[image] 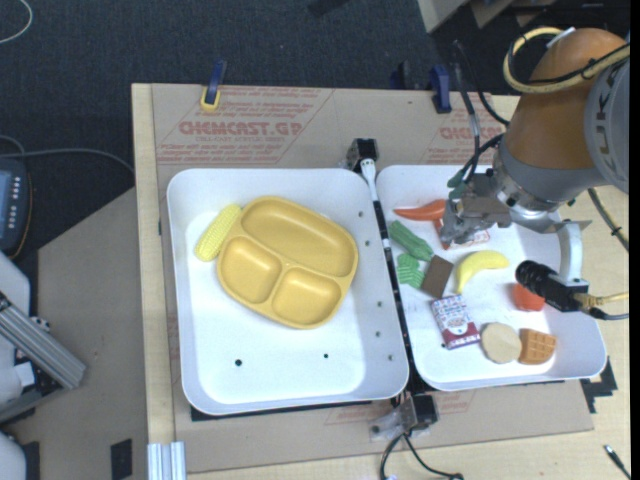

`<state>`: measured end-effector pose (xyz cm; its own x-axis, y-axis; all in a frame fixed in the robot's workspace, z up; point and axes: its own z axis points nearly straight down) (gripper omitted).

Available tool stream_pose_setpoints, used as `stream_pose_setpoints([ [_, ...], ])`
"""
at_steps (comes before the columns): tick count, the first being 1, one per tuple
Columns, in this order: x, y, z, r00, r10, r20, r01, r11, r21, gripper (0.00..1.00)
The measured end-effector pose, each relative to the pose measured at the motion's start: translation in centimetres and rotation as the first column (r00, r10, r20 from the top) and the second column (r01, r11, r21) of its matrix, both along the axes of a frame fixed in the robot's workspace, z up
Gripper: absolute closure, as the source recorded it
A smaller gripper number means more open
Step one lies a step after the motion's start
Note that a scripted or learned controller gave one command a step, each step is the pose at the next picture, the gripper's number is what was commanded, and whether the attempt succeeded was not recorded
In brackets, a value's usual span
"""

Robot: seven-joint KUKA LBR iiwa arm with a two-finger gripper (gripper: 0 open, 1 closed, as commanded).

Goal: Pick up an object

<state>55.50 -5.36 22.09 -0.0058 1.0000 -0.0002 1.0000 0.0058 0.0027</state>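
Nearest the camera, at about five o'clock in the right bin (pixel 590 363), lie a round cracker (pixel 501 343), a waffle piece (pixel 537 347) and a red packet (pixel 455 322), with the banana (pixel 481 266) and a brown block (pixel 438 276) just beyond them. Farther back, toward one o'clock, the gripper (pixel 466 220) hangs low between the orange carrot (pixel 421 210) and the banana, and whether it is released or clenched cannot be told. A good pick probably means settling squarely over one separate piece, such as the banana, rather than the crowded green pieces (pixel 409 253).

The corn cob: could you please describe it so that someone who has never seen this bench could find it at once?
Start at the left bin, which holds a big yellow divided tray. The corn cob lies against that tray's upper-left edge, on the white floor. It is a small, bumpy, brighter yellow stick, unlike the smooth, curved banana in the right bin.
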Motion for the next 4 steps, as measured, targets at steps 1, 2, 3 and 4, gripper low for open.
stream_pose_setpoints([
  [1, 3.0, 4.4, -0.9, 1.000, 0.000, 0.000, 0.000, 1.000, 0.001, 1.00],
  [2, 5.9, 9.5, 0.6, 1.000, 0.001, 0.003, -0.001, 1.000, 0.002, 1.00],
  [3, 8.8, 13.4, 1.3, 1.000, 0.000, 0.002, 0.000, 1.000, 0.002, 1.00],
  [4, 9.7, 14.0, -0.7, 1.000, -0.004, -0.002, 0.004, 1.000, 0.000, 1.00],
])
